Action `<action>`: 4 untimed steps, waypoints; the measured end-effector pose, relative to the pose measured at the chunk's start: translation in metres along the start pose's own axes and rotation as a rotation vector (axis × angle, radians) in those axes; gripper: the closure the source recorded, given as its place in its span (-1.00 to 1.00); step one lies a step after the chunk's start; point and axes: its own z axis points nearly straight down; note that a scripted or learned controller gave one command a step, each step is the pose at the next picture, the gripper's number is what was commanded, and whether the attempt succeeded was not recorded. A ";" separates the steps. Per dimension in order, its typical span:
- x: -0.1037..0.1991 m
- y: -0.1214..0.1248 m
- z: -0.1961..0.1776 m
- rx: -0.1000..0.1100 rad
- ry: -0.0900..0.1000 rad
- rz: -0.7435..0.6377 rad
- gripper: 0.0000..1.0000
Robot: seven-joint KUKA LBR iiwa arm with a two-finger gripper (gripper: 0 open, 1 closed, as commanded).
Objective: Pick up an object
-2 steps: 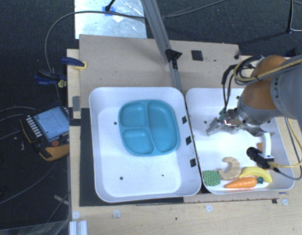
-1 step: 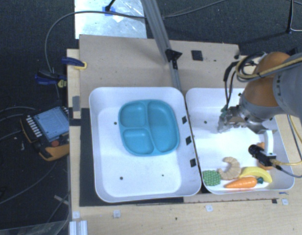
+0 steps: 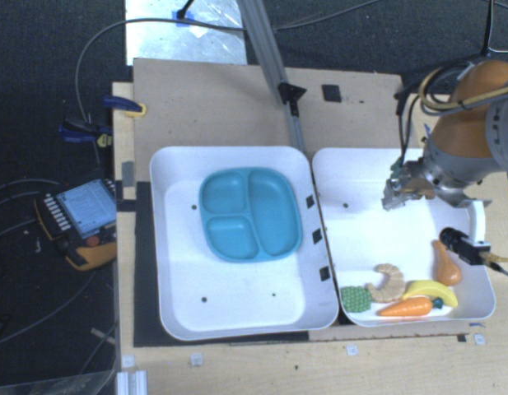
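Note:
Toy foods lie along the near edge of the right bin (image 3: 352, 171): a green piece (image 3: 356, 298), a tan croissant (image 3: 390, 282), an orange carrot (image 3: 405, 307), a yellow banana (image 3: 431, 290) and a brown pear (image 3: 446, 264). My gripper (image 3: 399, 192) hangs over the right bin's far right part, well away from the foods, with nothing seen between its fingers. The wrist hides much of it.
The left bin (image 3: 175, 303) holds a blue divided plate (image 3: 250, 213). A slanted grey pole (image 3: 266, 39) rises behind the bins. Cables and a small device (image 3: 81, 212) lie on the floor to the left.

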 end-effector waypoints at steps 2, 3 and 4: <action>0.007 0.001 -0.106 0.000 0.001 -0.004 1.00; 0.062 0.013 -0.089 0.006 0.003 -0.009 1.00; 0.124 0.021 -0.081 0.006 0.005 -0.010 1.00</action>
